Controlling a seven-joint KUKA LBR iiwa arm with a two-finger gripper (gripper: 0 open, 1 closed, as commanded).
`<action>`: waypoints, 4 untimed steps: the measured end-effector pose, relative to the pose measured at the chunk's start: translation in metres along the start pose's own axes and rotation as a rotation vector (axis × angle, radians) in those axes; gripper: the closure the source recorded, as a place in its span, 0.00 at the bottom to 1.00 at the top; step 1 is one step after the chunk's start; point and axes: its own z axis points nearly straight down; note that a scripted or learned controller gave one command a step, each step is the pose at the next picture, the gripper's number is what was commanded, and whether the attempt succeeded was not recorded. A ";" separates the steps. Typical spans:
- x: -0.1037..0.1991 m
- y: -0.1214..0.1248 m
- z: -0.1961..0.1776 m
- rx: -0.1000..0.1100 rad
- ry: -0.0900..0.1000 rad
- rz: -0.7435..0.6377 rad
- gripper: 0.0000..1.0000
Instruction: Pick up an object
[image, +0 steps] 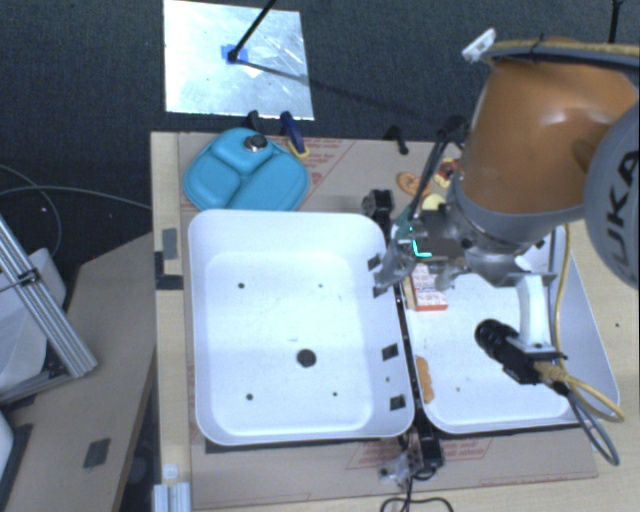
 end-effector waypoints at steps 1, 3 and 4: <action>0.060 -0.001 0.182 0.018 -0.003 -0.003 0.00; 0.136 0.063 0.224 0.002 0.001 0.002 1.00; 0.149 -0.004 0.188 0.007 0.001 -0.002 1.00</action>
